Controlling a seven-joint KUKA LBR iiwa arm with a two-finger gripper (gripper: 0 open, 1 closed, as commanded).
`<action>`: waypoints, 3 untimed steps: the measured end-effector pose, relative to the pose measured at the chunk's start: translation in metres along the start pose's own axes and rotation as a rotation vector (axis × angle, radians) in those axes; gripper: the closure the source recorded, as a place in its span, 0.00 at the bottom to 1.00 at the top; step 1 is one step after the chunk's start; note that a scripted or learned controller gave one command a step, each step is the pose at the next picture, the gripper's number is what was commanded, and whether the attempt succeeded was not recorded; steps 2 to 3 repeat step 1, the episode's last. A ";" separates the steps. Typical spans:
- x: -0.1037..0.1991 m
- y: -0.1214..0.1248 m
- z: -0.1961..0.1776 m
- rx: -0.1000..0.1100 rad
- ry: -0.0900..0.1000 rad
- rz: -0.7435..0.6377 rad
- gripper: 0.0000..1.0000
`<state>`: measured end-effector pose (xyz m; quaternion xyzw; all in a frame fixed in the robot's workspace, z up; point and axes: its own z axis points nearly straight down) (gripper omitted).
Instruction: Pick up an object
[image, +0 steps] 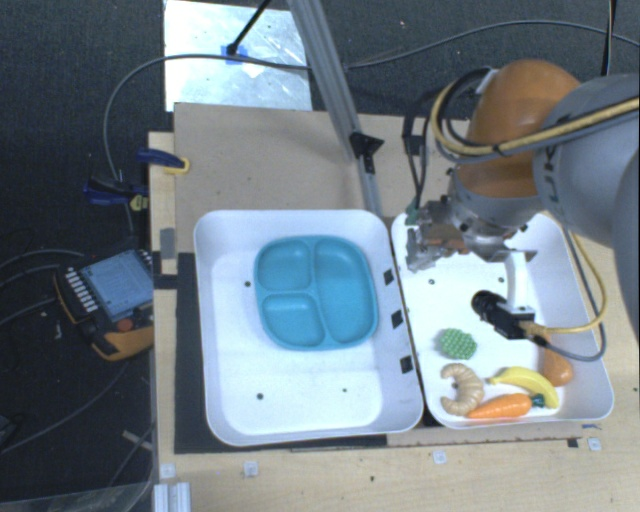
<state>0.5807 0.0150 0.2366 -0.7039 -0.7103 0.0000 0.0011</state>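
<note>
The arm (585, 140) is showing smooth grey casing, with a rounded orange band (515, 120) bulging above the wrist. Black and yellow cables (450, 110) are looping around the band. The gripper (432, 245) is looking like bare grey metal.

I see the divided plate (316, 293) in the left bin (225, 395), and in the right bin (590, 395), toward five o'clock, the croissant (460, 386), carrot (498, 407) and banana (524, 380) lie together, the round ball (458, 344) just at their twelve o'clock.
</note>
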 end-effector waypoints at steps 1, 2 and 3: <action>0.053 -0.015 0.013 -0.001 0.000 -0.001 1.00; 0.053 -0.015 0.013 -0.001 0.000 -0.001 1.00; 0.053 -0.015 0.013 -0.001 0.000 -0.001 1.00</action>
